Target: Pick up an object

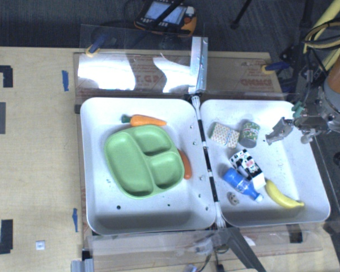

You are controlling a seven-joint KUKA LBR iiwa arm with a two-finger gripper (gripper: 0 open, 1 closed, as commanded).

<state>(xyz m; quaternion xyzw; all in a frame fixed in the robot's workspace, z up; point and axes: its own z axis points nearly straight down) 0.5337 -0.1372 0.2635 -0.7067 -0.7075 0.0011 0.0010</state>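
Looking down, I see the two-finger gripper (279, 131) at right of frame above the right white bin (314, 169), jaws spread and holding nothing. Below it, lower right, lies a curved yellow plastic banana (283, 196), touching a blue bottle (242, 185).

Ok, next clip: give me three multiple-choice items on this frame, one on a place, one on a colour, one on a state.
1. Where is the banana?
A. Left bin
B. Right bin
C. On the bench

2. What colour is the divided plate?
A. Green
B. Red
C. Blue

3. How does the gripper stand?
A. Clamped on the banana
B. Over the right bin, holding nothing
C. Resting in the plate

Key: 1 B, it lies near that bin's front right corner. 2 A, pale green. 3 B, nothing sits between its fingers.
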